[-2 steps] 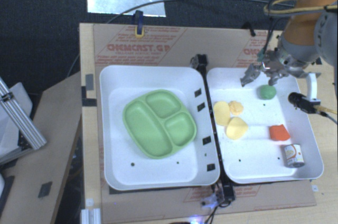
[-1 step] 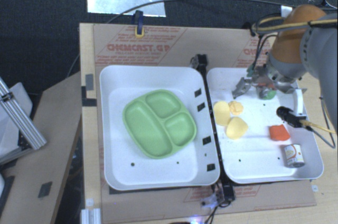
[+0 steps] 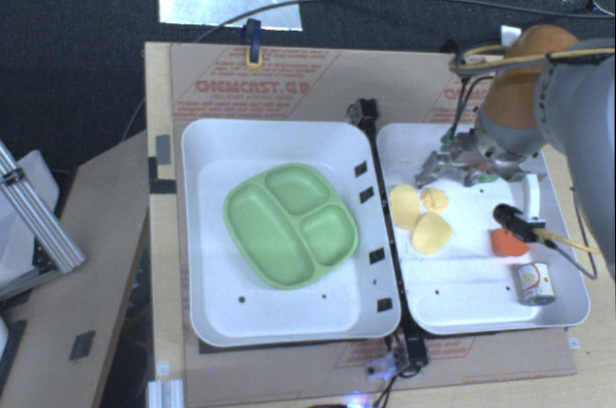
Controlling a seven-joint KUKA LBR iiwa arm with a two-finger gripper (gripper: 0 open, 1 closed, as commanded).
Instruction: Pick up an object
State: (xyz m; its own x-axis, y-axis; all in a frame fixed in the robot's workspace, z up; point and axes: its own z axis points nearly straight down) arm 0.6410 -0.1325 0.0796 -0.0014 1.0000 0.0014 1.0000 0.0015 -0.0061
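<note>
- Evidently the gripper (image 3: 448, 170) hung low over the far edge of the right bin (image 3: 568, 305); its fingers looked apart, with nothing between them.
- Nearest to it were three yellow pieces (image 3: 431, 234), clustered along that bin's left edge; they looked light, rounded and smooth, probably stiff plastic, so liable to squirt out of a pinch; closing across the narrow width of a single piece seemed the safest hold.
- An orange piece (image 3: 507, 245) lay toward the right edge; a small can (image 3: 532, 283) sat by the near right corner, rigid but apt to roll.
- Beside it, the left bin (image 3: 207, 300) held a green divided plate (image 3: 292, 223); broad, flat, awkward to pinch.
</note>
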